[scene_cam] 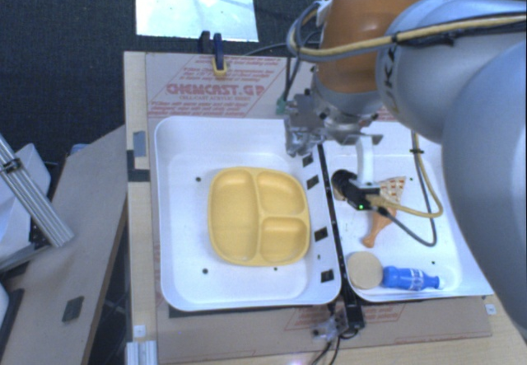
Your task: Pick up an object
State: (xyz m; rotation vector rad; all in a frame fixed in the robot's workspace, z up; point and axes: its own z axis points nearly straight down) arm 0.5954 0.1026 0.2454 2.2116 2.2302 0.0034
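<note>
The gripper (303, 141), finger state impossible to tell, hovers above and right of the yellow three-compartment plastic plate (258, 216) in the left white bin (177, 190); light, stiff, slick, best pinched at its rim.

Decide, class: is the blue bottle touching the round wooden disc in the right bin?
Touching, it seems. The camera view shows the blue bottle lying with its left end against the round wooden disc, with no white bin floor visible between them.
</note>
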